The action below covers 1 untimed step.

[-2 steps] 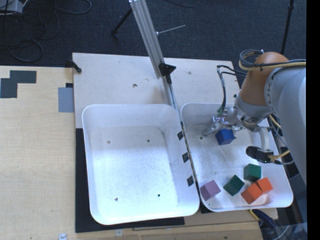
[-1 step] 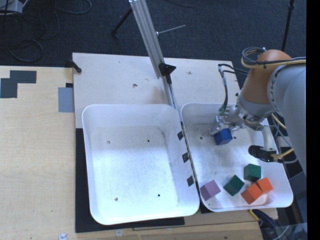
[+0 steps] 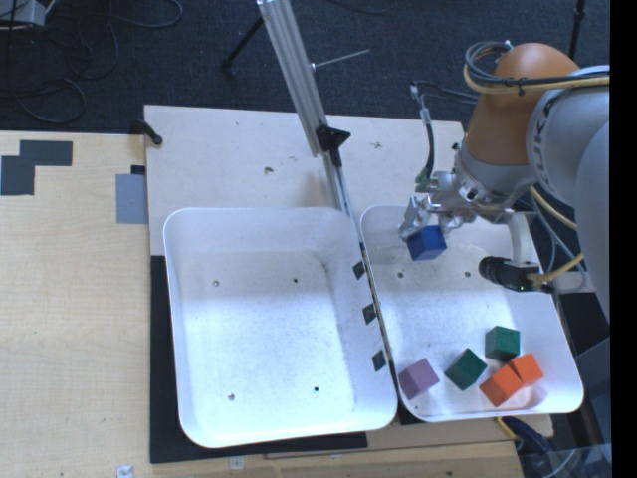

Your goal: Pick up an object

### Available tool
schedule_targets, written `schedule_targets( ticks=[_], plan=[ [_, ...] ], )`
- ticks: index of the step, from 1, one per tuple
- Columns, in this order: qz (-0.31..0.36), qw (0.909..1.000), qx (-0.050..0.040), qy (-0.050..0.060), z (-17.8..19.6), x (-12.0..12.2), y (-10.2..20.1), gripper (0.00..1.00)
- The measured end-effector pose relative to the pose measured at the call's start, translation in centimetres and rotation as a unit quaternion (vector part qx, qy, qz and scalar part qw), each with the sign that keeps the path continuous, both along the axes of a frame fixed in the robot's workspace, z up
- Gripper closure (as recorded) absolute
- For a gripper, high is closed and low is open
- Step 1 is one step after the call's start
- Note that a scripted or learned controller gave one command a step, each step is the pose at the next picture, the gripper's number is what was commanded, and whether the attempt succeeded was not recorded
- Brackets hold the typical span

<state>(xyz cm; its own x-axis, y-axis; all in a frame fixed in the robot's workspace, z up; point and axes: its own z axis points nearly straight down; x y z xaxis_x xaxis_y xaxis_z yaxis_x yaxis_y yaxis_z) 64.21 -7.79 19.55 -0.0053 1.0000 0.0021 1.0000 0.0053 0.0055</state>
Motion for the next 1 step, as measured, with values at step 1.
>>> schedule_targets(
  ticks=[1],
  plan=[
    [0.000,1.0000,0.0005,0.005,-0.57,0.07,6.20,1.00]
  ],
)
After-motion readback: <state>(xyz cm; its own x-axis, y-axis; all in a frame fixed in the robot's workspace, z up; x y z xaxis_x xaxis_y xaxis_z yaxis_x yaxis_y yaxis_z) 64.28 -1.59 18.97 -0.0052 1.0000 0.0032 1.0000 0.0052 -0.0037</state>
